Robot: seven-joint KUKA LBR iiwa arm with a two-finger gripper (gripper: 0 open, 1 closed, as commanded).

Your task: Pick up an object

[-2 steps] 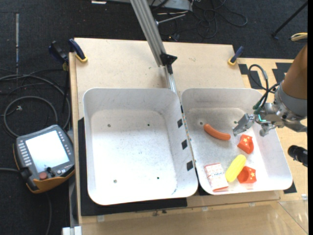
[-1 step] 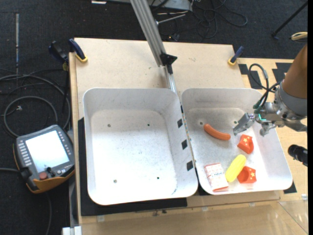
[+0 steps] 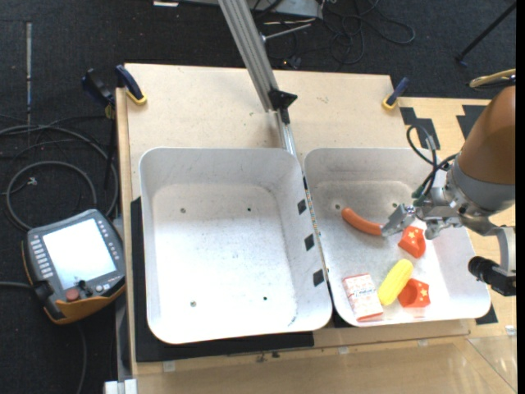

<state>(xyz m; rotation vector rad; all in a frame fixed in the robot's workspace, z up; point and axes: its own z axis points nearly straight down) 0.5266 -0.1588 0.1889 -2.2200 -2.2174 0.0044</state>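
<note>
Because the gripper (image 3: 413, 217) hangs low inside the right bin (image 3: 361, 164), just above the red block (image 3: 413, 241) and just right of the orange sausage (image 3: 362, 221), treat the pick as not yet made. Finger state: cannot tell. Yellow corn piece (image 3: 394, 280), second red piece (image 3: 415, 294) and small carton (image 3: 362, 295) lying nearer the bin's front rim, apart from the gripper, so probably not the present target.

Hand (image 3: 413, 220) low in rt bin (image 3: 361, 167), apparently touching red block (image 3: 413, 242), beside sausage (image 3: 362, 221).
</note>
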